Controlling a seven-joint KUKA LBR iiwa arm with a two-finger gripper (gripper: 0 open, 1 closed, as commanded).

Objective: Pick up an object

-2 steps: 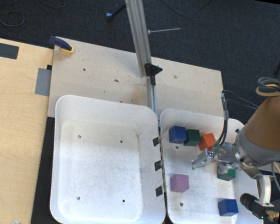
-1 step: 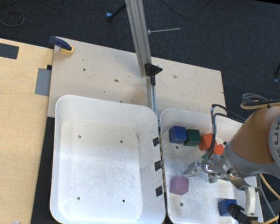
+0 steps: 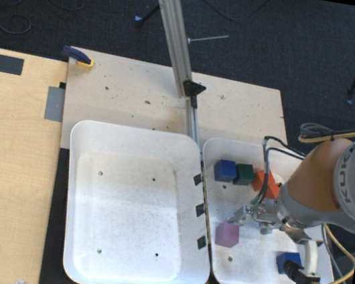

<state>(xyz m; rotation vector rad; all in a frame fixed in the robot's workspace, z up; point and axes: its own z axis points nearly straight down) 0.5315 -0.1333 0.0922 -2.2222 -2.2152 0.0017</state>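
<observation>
A pale wooden bench [image 3: 238,108] carries two white bins: the left bin [image 3: 126,207] and the right bin [image 3: 256,275] touching side by side.

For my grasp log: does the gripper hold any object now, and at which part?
Cannot be told. The gripper hangs just above the purple block, and no object is visible between its tips.

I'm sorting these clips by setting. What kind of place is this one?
Most likely a robotics lab. A grey and orange arm reaches over two white bins on a plywood bench, small coloured blocks lie in the right bin, and cables and stand legs sprawl on dark carpet.
</observation>
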